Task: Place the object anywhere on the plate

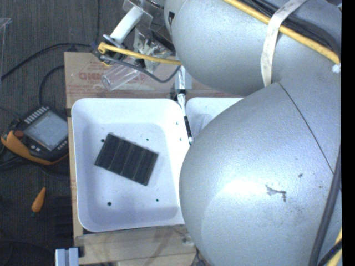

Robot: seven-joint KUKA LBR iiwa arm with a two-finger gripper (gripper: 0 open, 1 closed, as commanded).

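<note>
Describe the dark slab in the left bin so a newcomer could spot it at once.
Start at the left bin, the white tray beside the grey arm. On its floor, toward the upper left, lies the slab: a flat, dark, ribbed rectangle set askew. It is the bin's one large dark thing among tiny specks.

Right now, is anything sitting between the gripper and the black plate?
Nothing visible does. The gripper sits beyond the far rim of the left bin. The plate lies flat in that bin, with only white floor between them. The arm covers most of the right bin.
</note>
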